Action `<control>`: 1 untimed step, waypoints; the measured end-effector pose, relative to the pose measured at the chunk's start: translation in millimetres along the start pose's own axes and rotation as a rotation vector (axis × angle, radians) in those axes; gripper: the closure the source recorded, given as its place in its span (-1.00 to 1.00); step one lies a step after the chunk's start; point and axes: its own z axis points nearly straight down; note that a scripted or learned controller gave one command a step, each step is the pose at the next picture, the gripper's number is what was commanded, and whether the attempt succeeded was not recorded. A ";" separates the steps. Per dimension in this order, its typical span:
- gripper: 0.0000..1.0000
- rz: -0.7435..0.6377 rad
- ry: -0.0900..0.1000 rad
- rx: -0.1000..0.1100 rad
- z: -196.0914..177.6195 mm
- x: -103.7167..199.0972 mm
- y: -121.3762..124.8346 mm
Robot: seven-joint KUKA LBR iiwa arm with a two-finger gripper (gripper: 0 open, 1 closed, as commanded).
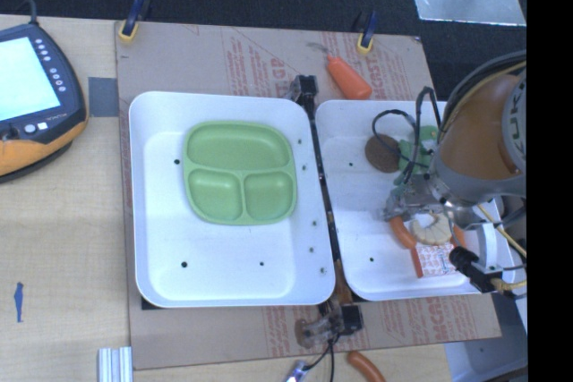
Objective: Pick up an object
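The right bin (358, 273) holds several small objects. A brown round piece (383, 154) lies near its back, with a green item (423, 139) beside it, partly hidden by cables. Toward the front right lie an orange carrot-like piece (402, 233), a beige round piece (433, 229) and a red-and-white packet (433, 261). My gripper (408, 202) is down inside this bin, just above and left of the beige piece and the orange piece. The arm's grey and orange body (479, 139) covers the bin's right side.
The left bin (152, 192) holds a green divided plate (240, 172). An orange carrot toy (347, 78) lies on the cardboard behind the bins, and another orange piece (367, 365) lies at the front. A teach pendant (31, 103) rests at far left.
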 end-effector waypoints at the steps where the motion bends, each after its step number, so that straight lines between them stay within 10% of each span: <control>1: 1.00 0.005 0.004 -0.001 -91.2 59.2 74.6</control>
